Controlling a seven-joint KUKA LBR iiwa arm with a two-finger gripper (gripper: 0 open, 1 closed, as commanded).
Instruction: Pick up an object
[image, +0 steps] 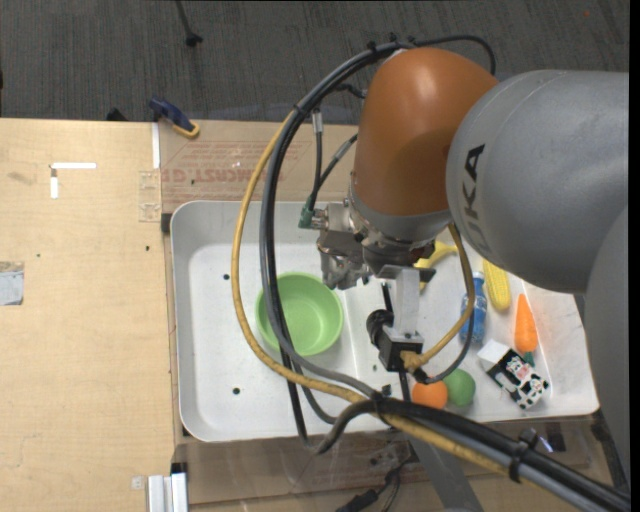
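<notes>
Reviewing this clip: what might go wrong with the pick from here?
The orange ball and green ball sit side by side near the right bin's front wall; closing on one may roll either away. The carrot and patterned block lie close together, so a grasp there might catch both.

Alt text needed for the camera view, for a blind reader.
A grey arm with an orange band reaches down over two white bins. The left bin holds a green bowl; the right bin holds an orange ball, green ball and carrot.
</notes>
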